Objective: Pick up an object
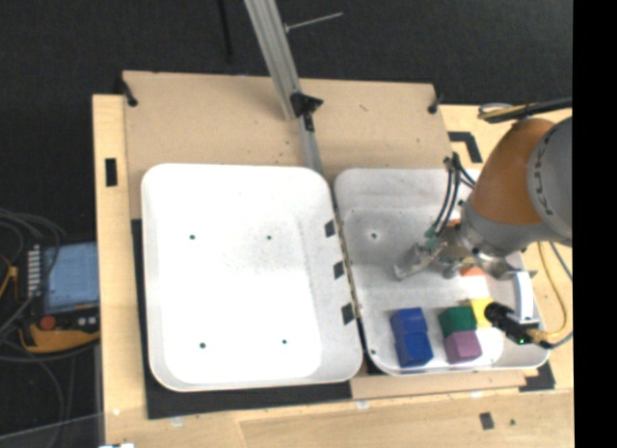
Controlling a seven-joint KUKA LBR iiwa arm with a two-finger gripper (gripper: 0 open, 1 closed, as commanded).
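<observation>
Several small blocks lie along the front of the right bin (386,196): a blue block (412,335), a green block (457,321), a purple block (466,346) and a yellow piece (479,309) partly under the arm. My gripper (416,263) hangs low over the middle of the right bin, behind the blocks and apart from them. A small orange bit (471,269) shows beside the wrist. The arm's body hides the bin's right part.
The left bin (241,273) stands beside the right one, with clips along the shared edge. A slanted metal rail (275,46) rises behind the bins. Cables and a box (67,277) lie off the bench at the left.
</observation>
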